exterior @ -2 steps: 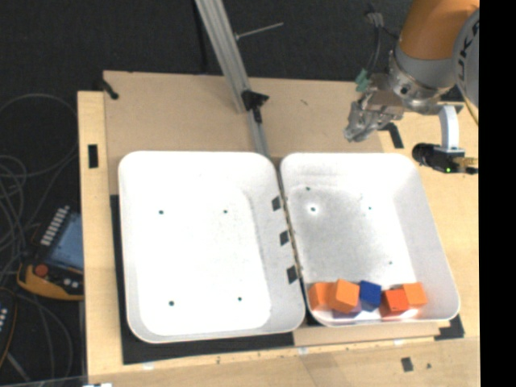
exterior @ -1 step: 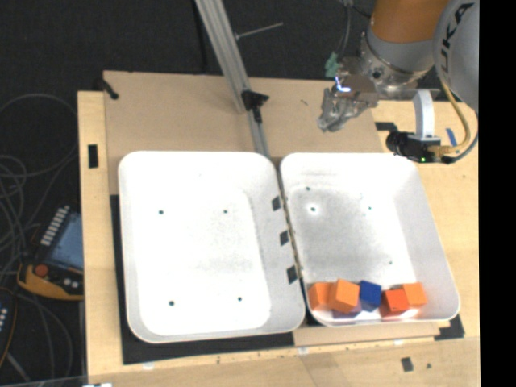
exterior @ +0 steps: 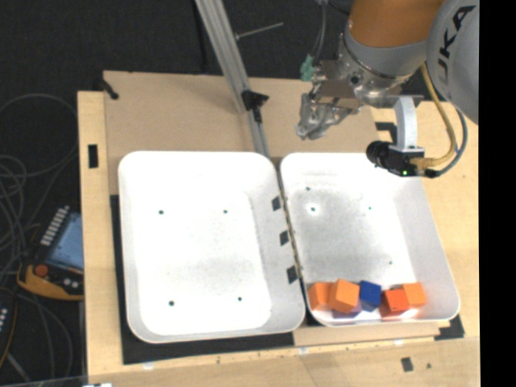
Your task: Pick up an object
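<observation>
My gripper (exterior: 313, 127) hangs above the far edge of the right bin (exterior: 419, 216), over the tan surface (exterior: 177, 111) just beyond the bin's rim. I cannot tell its state from this angle, as it appears as a blurred grey mass below my wrist. Nothing is visible in it.

My arm (exterior: 395, 14) enters from the upper right, the orange band above the grey wrist section. A black fitting with a small green light (exterior: 393, 158) hangs off a white bracket just beside the wrist, above the right bin's far right corner.

The right bin holds all the objects, gathered along its near wall. From left to right: an orange block (exterior: 320, 295), a second orange block (exterior: 346, 294) touching it and slightly tilted, a blue block (exterior: 370, 293) touching that one, then a red-orange block (exterior: 393, 301) and another orange block (exterior: 414, 293) pressed together near the bin's near right corner. A purple edge shows under the second orange block; I cannot tell what it belongs to. All of these lie well apart from my gripper, at the opposite end of the bin.

The left bin (exterior: 145, 216) sits beside the right one, their inner walls touching.

A metal rail (exterior: 230, 63) runs at a slant from the top of the view down to the gap between the bins. A handheld controller (exterior: 60, 252) and cables (exterior: 24, 176) lie off the surface at the left.
</observation>
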`<state>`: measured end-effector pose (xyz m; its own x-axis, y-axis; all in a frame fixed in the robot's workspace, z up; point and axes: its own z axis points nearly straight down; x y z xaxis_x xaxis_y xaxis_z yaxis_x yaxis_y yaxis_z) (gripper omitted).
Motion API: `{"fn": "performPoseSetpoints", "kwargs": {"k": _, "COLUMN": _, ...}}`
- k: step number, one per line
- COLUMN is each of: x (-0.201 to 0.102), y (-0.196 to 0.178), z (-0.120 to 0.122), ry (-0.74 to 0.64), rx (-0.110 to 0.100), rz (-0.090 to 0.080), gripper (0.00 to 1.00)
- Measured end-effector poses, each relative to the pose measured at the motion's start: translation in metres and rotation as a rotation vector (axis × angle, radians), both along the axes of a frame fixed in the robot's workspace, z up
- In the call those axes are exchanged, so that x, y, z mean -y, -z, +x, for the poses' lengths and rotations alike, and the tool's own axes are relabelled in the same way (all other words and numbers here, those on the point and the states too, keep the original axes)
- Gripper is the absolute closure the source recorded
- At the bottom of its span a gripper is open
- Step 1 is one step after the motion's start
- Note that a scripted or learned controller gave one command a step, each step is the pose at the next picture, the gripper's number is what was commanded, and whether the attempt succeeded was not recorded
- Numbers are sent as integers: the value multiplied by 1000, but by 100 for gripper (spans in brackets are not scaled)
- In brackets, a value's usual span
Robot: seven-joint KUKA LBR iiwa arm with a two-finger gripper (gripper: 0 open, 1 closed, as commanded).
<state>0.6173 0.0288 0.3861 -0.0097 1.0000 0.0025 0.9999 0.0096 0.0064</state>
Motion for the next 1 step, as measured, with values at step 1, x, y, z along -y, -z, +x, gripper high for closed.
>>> {"fn": "performPoseSetpoints", "kwargs": {"k": 1, "x": -46, "y": -41, "z": -58, "ry": 0, "rx": 0, "rz": 0, "gripper": 100}}
